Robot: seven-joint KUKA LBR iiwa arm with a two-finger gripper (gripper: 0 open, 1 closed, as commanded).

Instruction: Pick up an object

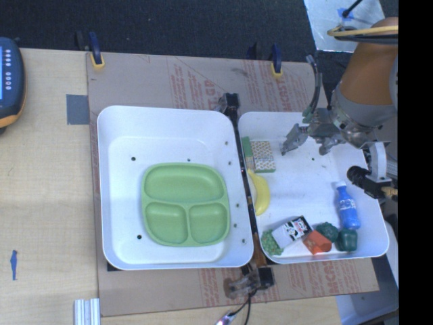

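My gripper [308,143] hangs over the back of the right bin [301,202], its two fingers spread apart with nothing between them. Left of it lies a green-edged sponge [259,156] by the bin's left wall. A yellow banana-like piece [260,193] sits below the sponge. A blue bottle [348,207] stands near the right wall. Along the front edge lie a black-and-white packet [293,231], a green leafy item [271,242], an orange block [316,242] and dark green pieces [338,235].
The left bin [115,181] holds a green divided plate [185,204]. A blue and yellow device [9,80] sits at the far left of the bench. Clamps [275,58] hold the cardboard at the back edge.
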